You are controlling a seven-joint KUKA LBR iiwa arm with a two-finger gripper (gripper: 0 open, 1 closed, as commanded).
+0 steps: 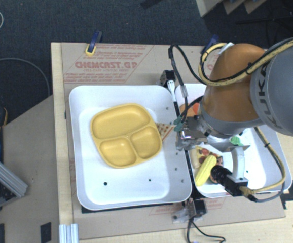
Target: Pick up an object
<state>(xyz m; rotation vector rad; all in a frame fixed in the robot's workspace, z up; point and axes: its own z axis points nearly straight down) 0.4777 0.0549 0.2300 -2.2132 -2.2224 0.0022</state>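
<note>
A: Pick advice? The arm [237,85] hides the pincer over the right bin [265,173].
B: Whether it's wide or narrow, I can't tell. Target the yellow corn-like piece [206,168] just beneath, clear of the rim.
A: Count?
B: Two bins; one yellow divided plate [126,134] in the left bin [85,176], well left; several small items.

Counting it up: two white bins, a left bin [85,151] and a right bin [268,166]. One yellow divided plate [126,134] with three compartments, one yellow corn-like toy [205,170], one small brown waffle-patterned piece [165,130], plus one blue-and-yellow clamp [92,44]
</note>
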